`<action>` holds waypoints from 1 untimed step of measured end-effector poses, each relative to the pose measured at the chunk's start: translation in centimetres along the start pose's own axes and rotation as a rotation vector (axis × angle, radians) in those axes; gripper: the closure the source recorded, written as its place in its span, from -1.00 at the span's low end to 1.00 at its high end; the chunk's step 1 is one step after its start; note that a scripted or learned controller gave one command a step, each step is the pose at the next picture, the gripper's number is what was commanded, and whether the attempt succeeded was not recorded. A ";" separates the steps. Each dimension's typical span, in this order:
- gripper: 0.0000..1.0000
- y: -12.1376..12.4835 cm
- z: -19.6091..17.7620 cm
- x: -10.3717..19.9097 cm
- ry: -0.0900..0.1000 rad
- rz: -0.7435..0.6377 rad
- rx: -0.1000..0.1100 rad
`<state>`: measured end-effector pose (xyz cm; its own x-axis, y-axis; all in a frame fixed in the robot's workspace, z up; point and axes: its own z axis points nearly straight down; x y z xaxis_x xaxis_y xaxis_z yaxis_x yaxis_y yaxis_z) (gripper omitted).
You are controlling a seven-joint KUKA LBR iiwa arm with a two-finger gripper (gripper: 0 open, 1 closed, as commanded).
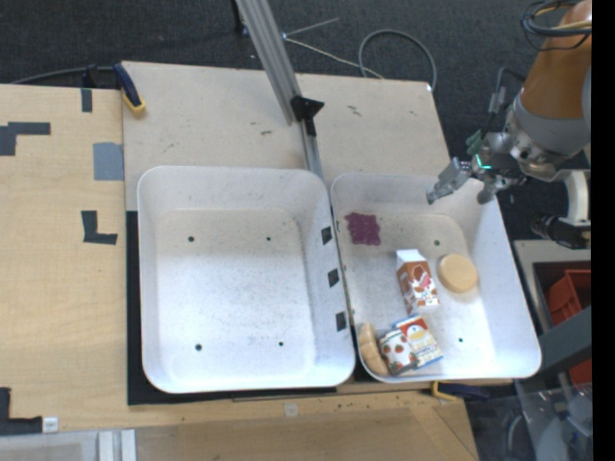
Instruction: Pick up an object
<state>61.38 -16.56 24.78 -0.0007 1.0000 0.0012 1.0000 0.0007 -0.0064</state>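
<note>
the grey arm with its orange band reaches in from the right, and its two-finger gripper (466, 185) hangs over the upper right rim of the right-hand shallow white bin (504, 257). its two dark fingers look spread apart, one angling down toward the left and one to the right, with nothing between them, so the gripper is open and carries no object.

every candidate object lies in that right bin. a small purple bunch like toy grapes (362, 228) sits near the upper left of the bin floor. a small white carton with a red and brown picture (416, 282) lies near the middle, with a round tan bun-like piece (458, 274) just beside it to the right. lower down, a second white and red printed packet (412, 345) rests next to a tan curved pastry-like piece (372, 350) against the bin's lower left wall. the left-hand white bin (235, 272) sits beside it.

judged from this, the pick has not begun: no object is lifted or touched. the gripper is apart from all the items, nearest the bun and the carton. what remains is choosing a target, descending over it, closing, and lifting.
</note>
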 end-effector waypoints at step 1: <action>-1.00 0.1 -0.3 0.0 -0.002 -0.001 -0.005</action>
<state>61.47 -16.56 25.08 -0.0022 1.0000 -0.0005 1.0000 0.0022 -0.0016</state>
